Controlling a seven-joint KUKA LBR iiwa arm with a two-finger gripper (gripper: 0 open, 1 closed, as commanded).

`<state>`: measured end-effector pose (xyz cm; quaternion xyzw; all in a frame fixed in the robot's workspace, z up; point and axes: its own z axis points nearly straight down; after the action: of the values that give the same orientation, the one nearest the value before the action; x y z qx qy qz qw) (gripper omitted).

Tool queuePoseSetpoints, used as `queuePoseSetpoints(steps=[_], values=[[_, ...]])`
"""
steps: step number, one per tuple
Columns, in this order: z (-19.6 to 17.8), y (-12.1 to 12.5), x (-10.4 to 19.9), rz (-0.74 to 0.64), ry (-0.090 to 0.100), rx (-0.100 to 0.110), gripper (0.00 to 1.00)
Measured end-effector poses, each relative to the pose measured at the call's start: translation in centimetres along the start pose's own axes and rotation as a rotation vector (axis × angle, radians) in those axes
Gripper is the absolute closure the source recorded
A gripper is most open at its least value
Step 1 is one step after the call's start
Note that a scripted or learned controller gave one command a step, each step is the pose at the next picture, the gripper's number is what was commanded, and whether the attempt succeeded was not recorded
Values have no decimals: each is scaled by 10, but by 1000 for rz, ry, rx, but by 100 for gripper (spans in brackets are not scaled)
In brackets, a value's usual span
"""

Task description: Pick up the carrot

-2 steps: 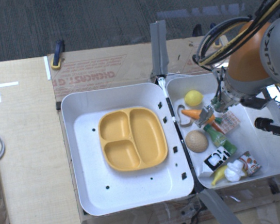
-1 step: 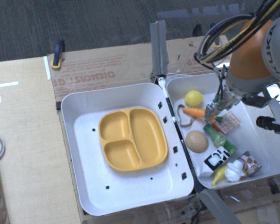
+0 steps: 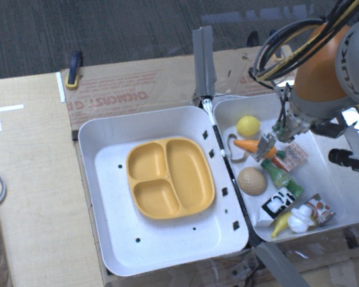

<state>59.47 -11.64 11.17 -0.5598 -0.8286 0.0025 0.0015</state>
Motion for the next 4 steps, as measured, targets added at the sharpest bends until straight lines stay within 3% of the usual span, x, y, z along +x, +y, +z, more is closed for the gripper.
queuePoseSetpoints(steps=[1,2,3,4], values=[[-7,-1,-2,4,0,2,100],[-7,0,-2,5,0,2,0],[22,39,-4,-125,-2,-5,0],[13,39,-6,-123,-3,-5,100]])
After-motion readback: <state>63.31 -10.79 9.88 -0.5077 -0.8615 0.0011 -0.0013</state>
